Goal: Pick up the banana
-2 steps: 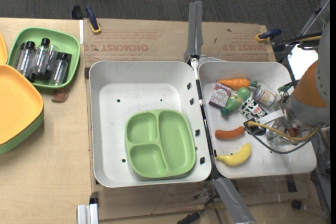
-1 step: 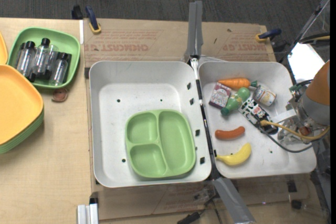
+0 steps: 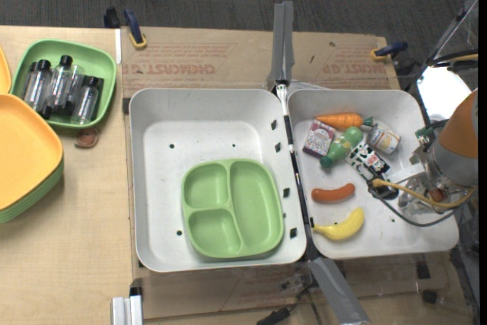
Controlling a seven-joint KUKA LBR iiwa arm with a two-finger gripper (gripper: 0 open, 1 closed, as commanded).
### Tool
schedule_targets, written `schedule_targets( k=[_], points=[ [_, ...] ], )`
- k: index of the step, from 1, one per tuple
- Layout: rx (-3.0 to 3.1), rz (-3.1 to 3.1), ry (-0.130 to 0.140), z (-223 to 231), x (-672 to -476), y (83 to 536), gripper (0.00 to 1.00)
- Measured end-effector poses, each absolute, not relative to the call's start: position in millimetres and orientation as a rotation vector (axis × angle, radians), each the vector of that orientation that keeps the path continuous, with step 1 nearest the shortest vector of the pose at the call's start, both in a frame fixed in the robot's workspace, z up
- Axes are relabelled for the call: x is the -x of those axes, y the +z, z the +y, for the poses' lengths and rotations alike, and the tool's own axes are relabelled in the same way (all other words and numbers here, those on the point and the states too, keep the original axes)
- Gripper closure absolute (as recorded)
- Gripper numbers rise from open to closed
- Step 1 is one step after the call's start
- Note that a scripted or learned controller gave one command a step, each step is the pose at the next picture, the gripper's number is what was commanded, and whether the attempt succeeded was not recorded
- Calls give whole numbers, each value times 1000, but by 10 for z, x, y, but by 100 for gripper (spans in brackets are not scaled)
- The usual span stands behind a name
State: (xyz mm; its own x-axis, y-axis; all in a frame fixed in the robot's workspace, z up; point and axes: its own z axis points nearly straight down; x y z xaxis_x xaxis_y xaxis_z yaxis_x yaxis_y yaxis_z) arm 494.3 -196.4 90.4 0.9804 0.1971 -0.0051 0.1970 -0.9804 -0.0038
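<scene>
Step in hand: the approach, as I judge it. The banana (image 3: pixel 340 225) lies untouched in the right bin (image 3: pixel 396 236), near its front-left corner, and I have not yet come over it.

My tool (image 3: pixel 403 190): low at the right bin's right side, tangled with cable in this view. I cannot tell how it is set, and nothing shows in it.

Banana: flat on the bin floor, curved, ends turned up toward the back, just in front of the red sausage (image 3: pixel 333 193) but apart from it.

Next move, my guess: travel left and forward across the bin, turn to straddle the narrow middle of the banana, then descend.

Edges: the bin's front rim and the divider between the bins (image 3: pixel 293 164) both run close to the banana, so the descent leaves little room on those two sides.

Open room: bare white floor between my tool and the banana gives a free path.

Clutter: carrot (image 3: pixel 340 119), pink packet (image 3: pixel 319 138) and the small pieces sit further back, out of that path.
</scene>
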Motion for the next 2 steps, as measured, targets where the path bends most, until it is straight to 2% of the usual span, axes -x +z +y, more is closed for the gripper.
schedule_targets(
  k=[1,2],
  points=[
    [3122,-317,10,-1826,-4957,901,100],
    [3123,-313,9,-1696,-4884,902,100]
  ],
)
